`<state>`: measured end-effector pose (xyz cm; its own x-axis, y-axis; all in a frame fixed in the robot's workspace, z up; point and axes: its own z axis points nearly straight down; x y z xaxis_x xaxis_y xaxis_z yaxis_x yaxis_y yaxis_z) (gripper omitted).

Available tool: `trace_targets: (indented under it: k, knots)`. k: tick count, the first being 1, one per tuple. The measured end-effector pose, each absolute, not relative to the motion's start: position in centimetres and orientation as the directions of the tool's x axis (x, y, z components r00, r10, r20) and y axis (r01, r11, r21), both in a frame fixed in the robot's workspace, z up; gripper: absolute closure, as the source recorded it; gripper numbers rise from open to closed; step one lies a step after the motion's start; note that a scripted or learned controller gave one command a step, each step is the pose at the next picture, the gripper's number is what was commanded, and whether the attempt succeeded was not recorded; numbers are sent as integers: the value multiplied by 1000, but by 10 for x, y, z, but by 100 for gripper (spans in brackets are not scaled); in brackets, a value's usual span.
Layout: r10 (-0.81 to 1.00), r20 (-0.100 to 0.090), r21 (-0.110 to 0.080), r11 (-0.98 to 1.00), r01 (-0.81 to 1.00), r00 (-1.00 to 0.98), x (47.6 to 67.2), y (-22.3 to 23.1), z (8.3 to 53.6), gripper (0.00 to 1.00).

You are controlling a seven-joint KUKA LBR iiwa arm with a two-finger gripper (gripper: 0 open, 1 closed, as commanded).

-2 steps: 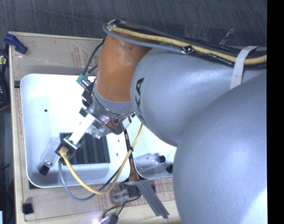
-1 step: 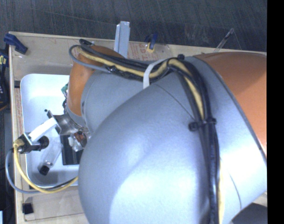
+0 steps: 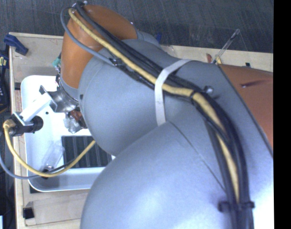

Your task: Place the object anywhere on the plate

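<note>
Grey arm (image 3: pixel 183 142) covers most of the bench, pincer (image 3: pixel 73 120) sits over the left white bin (image 3: pixel 30 87) near its middle, can't tell its state, and can't make out the object or plate, so their bearing from it is unknown

Lies flat on the white bin (image 3: pixel 30 87) floor: a dark, ribbed rectangular slab (image 3: pixel 78 149), perhaps the plate, its right part hidden under the grey arm (image 3: pixel 183 142). Rests just left of it: a faint, clear plastic shape (image 3: pixel 53 152), too blurred to identify.
</note>
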<state>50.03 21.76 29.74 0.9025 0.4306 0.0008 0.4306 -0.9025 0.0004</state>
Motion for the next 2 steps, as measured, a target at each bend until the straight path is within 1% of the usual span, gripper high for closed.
trace_targets:
  k: [1,2]
  knots:
    - [556,-8,-5,-831,556,831,474,206,228,100]
    - [899,-1,-4,-438,899,438,475,200,344,100]
